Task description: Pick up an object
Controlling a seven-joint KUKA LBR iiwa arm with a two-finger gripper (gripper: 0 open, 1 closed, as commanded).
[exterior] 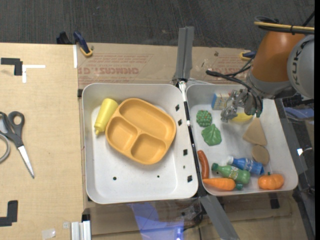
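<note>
bins x2 [95, 184] | orange tray x1 [140, 130] | carrots x2 [219, 184] | bottles x2 [233, 172] | scissors x1 [19, 141]

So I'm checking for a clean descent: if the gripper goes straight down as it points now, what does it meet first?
Most likely the small yellow toy piece just beside the gripper in the right-hand white bin. Depth is hard to judge from this slanted view, so it could miss and touch bin floor.

a divided plate [140, 130] lies in the left bin [95, 184], a bottle [104, 115] touching its left.
</note>
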